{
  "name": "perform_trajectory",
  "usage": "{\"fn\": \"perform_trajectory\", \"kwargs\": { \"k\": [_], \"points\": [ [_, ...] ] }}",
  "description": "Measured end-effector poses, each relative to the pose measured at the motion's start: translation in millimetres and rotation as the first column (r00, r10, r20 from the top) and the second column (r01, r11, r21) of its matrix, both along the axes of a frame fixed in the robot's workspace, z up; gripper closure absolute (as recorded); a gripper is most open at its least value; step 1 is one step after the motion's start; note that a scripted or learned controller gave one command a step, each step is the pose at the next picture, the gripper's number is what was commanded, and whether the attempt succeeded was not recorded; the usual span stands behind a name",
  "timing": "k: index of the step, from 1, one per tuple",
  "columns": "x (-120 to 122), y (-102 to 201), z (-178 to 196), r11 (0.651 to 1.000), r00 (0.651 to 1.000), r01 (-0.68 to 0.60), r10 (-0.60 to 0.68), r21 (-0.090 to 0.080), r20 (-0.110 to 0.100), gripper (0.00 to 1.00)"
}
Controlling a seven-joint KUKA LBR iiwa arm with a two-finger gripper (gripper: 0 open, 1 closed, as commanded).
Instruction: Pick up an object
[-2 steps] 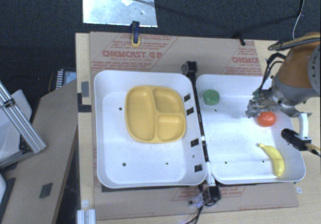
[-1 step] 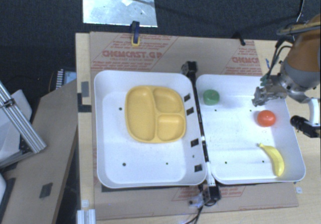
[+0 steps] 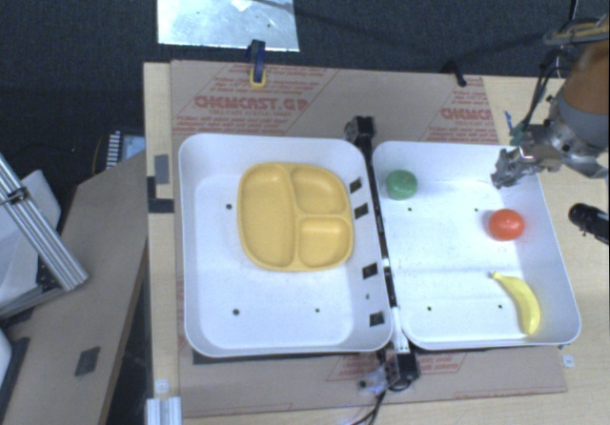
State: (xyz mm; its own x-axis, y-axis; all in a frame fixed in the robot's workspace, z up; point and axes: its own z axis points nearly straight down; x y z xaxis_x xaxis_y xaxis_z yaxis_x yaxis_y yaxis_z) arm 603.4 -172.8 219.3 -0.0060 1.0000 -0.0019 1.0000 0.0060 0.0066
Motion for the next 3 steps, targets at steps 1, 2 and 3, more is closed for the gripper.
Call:
{"fn": "perform_trajectory", "kwargs": {
  "k": [1, 2, 3],
  "points": [
    [-15, 61, 5, 1.000, 1.000, -0.004, 0.004, 0.003, -0.005, 1.00],
    [-26, 103, 6, 1.000, 1.000, -0.003, 0.003, 0.004, -0.006, 1.00],
    [-39, 162, 13, 1.000, 1.000, -0.004, 0.004, 0.004, -0.006, 1.00]
  ]
}}
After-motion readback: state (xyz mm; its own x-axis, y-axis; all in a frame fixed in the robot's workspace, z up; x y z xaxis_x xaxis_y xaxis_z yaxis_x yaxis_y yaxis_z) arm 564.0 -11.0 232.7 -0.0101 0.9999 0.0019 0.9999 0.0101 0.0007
